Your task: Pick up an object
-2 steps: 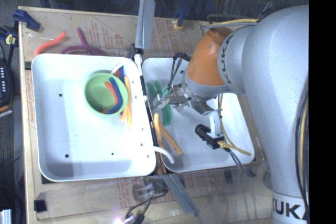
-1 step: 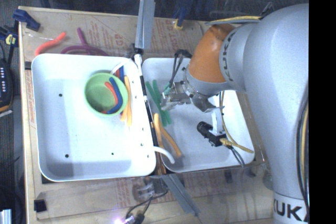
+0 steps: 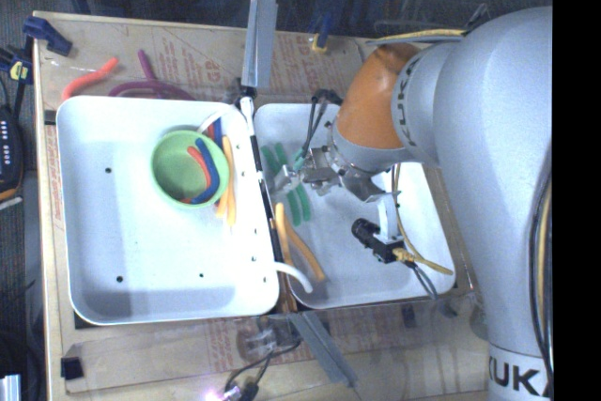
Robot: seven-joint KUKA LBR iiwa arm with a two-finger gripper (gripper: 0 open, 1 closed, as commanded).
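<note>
A: Where is your tool point(image 3: 315, 172) right now?

B: You have it low in the right bin point(image 3: 427, 282), at that bin's upper left part, just right of centre frame. The arm point(image 3: 498, 146) comes in from the right, its orange band point(image 3: 371, 108) above the wrist.

A: Is it clenched or released?

B: You can't tell from here; the wrist hides the tips.

A: What lies near it?

B: Green pieces point(image 3: 286, 183) sit just beside the tool, at its left. Whether they touch it, you cannot tell. An orange stick point(image 3: 299, 249) lies below them, along the bin's left wall, with a white piece point(image 3: 296, 275) at the lower left corner.

A: And the left bin point(image 3: 103, 230)?

B: A green bowl point(image 3: 183, 169) sits in its upper right part, with red and blue pieces inside and orange sticks beside it.

A: Anything on the worktop point(image 3: 178, 47)?

B: A purple cord point(image 3: 150, 87) and an orange strip point(image 3: 89, 78) lie at upper left.
</note>
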